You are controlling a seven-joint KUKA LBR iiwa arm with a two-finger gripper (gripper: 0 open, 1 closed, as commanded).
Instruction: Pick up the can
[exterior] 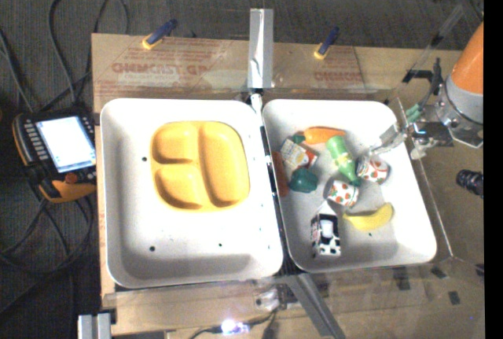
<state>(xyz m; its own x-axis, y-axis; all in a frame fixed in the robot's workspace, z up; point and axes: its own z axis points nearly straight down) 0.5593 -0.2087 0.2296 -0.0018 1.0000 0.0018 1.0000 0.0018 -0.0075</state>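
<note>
The gripper hovers at the right bin's far right; its state is unclear. The can lies crowded among toys, so a grab could snag a neighbour.

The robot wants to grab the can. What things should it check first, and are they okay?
1. Can found: cannot tell; two white spotted items and both look can-like.
2. Gripper over the right bin: ok, near its right edge.
3. Gripper holding nothing: cannot tell.
4. Room around them: not ok; the green bottle and banana crowd close.
5. Yellow tray out of the way: ok, it sits in the left bin.
</note>
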